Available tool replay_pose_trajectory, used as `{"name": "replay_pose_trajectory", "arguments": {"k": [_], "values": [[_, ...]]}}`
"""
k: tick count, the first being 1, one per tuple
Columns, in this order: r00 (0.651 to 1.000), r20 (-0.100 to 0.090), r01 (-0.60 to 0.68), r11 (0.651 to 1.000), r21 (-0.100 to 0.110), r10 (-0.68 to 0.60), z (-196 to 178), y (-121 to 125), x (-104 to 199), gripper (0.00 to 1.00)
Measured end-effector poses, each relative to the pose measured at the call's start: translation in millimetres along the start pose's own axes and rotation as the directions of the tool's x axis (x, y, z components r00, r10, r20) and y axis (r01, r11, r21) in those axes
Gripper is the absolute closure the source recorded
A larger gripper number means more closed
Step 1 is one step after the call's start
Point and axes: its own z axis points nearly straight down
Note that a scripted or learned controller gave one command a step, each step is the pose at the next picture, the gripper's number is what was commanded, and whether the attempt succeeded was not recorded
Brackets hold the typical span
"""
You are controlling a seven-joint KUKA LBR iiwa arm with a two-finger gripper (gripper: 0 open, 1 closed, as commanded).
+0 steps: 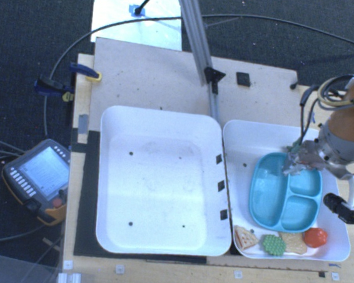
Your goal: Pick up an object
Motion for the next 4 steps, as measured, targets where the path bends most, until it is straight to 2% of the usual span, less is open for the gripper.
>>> {"name": "replay_pose_trajectory", "arguments": {"k": [1,2,3,4], "values": [[1.0,-0.001,0.001,1.0,0.0,-0.001,-58.4,-6.5,4.3,1.0],[1.0,0.001,0.003,1.0,-0.004,-0.003,-122.4,-1.1,7.2,1.0],[1.0,0.0,0.003,1.0,0.001,-0.003,-131.5,0.0,7.4,1.0],[1.0,-0.002,0.006,1.0,0.003,-0.006,-126.4,-2.6,62.6,1.0]]}}
